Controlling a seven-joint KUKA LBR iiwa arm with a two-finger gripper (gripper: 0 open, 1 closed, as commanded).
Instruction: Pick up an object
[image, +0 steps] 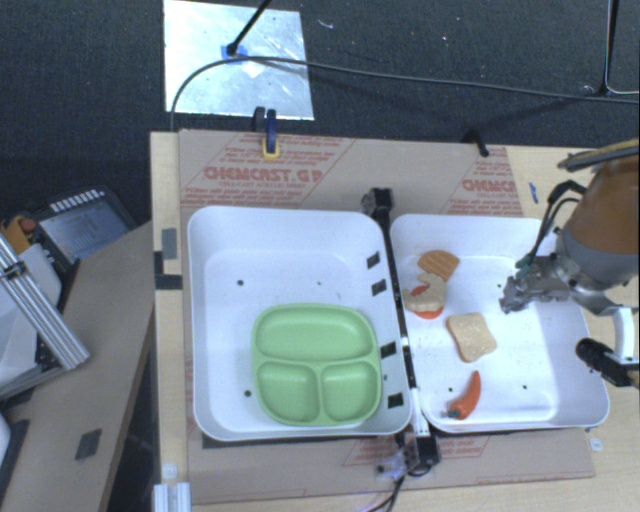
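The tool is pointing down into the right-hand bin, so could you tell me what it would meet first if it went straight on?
Probably the bare white floor of the right bin; the tool hangs right of the bread slice, though depth is hard to judge.

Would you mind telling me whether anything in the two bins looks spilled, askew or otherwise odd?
Nothing stands out. The green tray lies flat in the left bin. In the right bin, the bread, carrot and other food lie loose but contained.
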